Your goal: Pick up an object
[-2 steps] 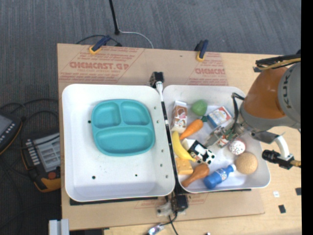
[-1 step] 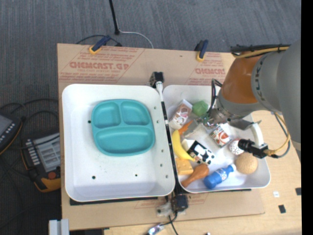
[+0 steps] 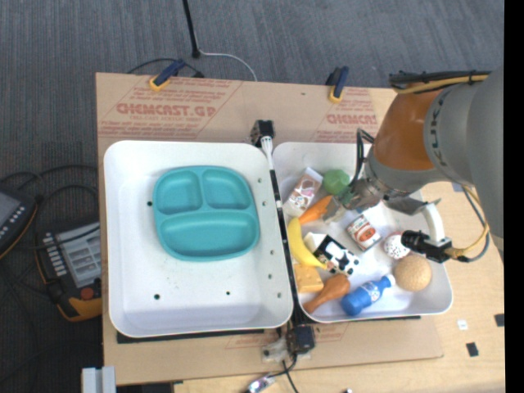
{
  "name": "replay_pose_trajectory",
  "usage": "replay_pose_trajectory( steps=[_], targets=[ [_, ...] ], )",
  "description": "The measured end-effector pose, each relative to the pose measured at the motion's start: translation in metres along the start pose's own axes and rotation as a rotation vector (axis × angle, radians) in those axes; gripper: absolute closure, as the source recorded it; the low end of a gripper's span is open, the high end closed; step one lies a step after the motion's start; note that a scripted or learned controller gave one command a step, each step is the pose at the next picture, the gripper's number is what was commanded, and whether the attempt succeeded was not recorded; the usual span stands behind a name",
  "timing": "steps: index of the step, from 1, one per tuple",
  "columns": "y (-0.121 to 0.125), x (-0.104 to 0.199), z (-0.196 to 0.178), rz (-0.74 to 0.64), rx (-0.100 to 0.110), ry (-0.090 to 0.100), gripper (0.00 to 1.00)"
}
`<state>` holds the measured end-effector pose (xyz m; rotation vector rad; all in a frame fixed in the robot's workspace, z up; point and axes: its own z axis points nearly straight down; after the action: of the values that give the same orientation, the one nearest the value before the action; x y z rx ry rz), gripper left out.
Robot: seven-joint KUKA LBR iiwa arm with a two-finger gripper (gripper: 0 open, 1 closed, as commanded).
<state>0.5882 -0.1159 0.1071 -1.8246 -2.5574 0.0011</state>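
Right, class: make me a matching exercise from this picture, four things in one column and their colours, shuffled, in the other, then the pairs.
Things:
1. tray
2. banana
3. bottle
4. clamp

Colours:
A. blue with a white label
B. yellow and blue
C. teal
D. yellow

Pairs: 1-C, 2-D, 3-A, 4-B

Both white bins [image 3: 123, 244] looked smooth, slightly glossy plastic; teal divided tray [image 3: 206, 213] smooth matt plastic. Bench board [image 3: 176, 109] was matt brown cardboard-like sheet with red print. Floor [image 3: 74, 23] rough grey carpet. Arm [image 3: 458, 133] had satin grey shell, glossy orange band. Blue bottle [image 3: 365, 295] shiny plastic
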Motion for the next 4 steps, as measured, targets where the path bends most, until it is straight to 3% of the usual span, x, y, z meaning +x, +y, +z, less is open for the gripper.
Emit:
replay_pose_trajectory(
  steps=[1,2,3,4],
  targets=[
    [0.0,0.0,0.0,0.0,0.0,0.0,0.0],
    [-0.009,0.015,0.017,-0.237,-0.01,-0.011,0.0],
    [0.04,0.096,-0.078,-0.685,-0.003,-0.002,0.0],
    [0.015,0.098,-0.077,-0.7,-0.001,-0.001,0.0]
  ],
)
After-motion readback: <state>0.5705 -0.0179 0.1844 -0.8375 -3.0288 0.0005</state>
